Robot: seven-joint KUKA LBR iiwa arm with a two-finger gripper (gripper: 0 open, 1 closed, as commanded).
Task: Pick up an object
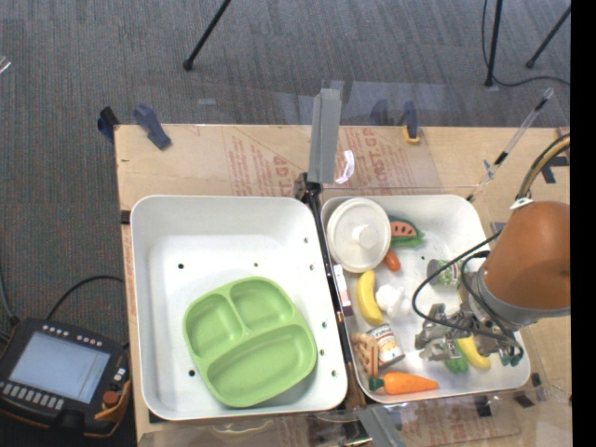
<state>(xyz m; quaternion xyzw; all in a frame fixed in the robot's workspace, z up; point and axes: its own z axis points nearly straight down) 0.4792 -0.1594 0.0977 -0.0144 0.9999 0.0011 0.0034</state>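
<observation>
My gripper [463, 337] is low in the front right corner of the right bin [466, 210], under the orange wrist band [531, 259]. It hangs directly over a small yellow item [475, 351] and a green item [456, 364], and partly hides both. Whether it touches either one cannot be made out. Further left in the same bin lie a carrot [408, 383], a small can [386, 345], a banana [369, 297], a white round bowl [358, 234], a watermelon slice [404, 231] and a small red piece [393, 262].
The left bin [186, 226] holds a green divided plate [250, 341]. A grey upright post [324, 142] stands behind the gap between the bins. Black cables [438, 277] loop from the arm over the right bin. A teach pendant [56, 366] lies on the floor at the left.
</observation>
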